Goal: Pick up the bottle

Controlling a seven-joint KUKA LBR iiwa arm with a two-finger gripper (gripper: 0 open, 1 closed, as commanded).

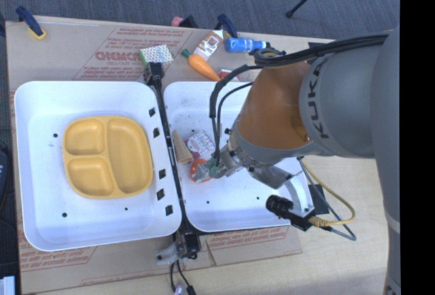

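Note:
In the right bin (pixel 204 219) my gripper (pixel 216 168) is down near the left-middle, under the bulky orange and grey wrist. At its tip lies a small cluster: a white and red crinkled item (pixel 201 143), a red and orange piece (pixel 198 169) touching the gripper's end, and a tan wedge (pixel 181 148) beside them. I cannot tell which of these is the bottle. The arm hides much of this bin's right half. Nothing can be made out between the fingers.
The left bin (pixel 41 219) holds a yellow divided plate (pixel 107 155). Outside the bins, on the cardboard behind the right bin, lie a blue bottle (pixel 242 45), a white and orange bottle (pixel 208 46) and an orange carrot-like thing (pixel 202 66). A patterned block (pixel 155 54) sits by the divider.

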